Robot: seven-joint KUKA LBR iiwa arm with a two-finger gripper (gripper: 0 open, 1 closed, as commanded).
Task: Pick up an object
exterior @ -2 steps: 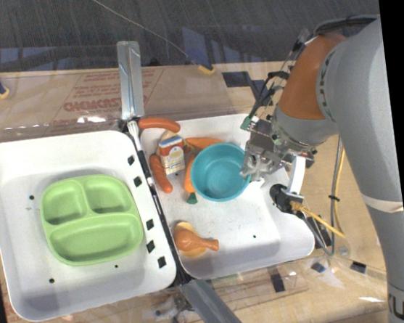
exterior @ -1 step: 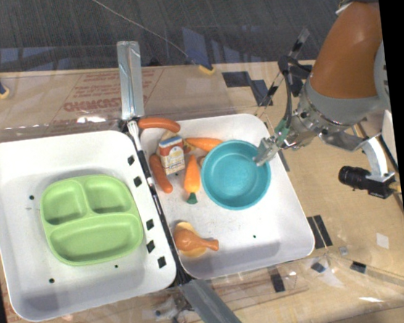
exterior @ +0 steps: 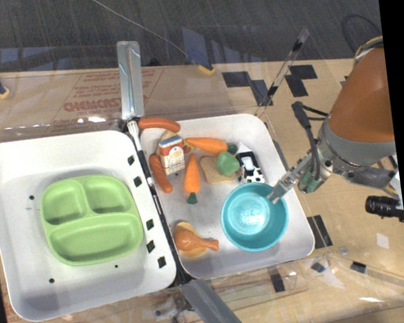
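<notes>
Bins sit side by side on the bench: the left bin [exterior: 7, 239] carries a green divided plate [exterior: 90, 218] in its middle, and the right bin [exterior: 300, 244] holds the loose items. Near that bin's front right corner rests a blue bowl [exterior: 253, 218], upright. At the front left corner, just beside the bowl, lies a toy chicken drumstick [exterior: 192, 240]. Along the far edge lies a sausage [exterior: 159, 124], with a small carton [exterior: 173, 155] just in front of it. A second sausage [exterior: 160, 173] lies by the left edge beside the carton. One carrot [exterior: 207, 145] lies to the right of the carton, another carrot [exterior: 191, 182] points toward the front just below it. A slice of bread [exterior: 216, 173] sits in the middle with a green vegetable [exterior: 226, 163] on it, and a black-and-white cow figure [exterior: 249, 167] stands just beside these, near the bowl's far rim. The arm reaches in over the right edge, and its gripper [exterior: 277, 189] hangs at the bowl's right rim; whether it is released or clenched cannot be told, and nothing is seen grasped.
</notes>
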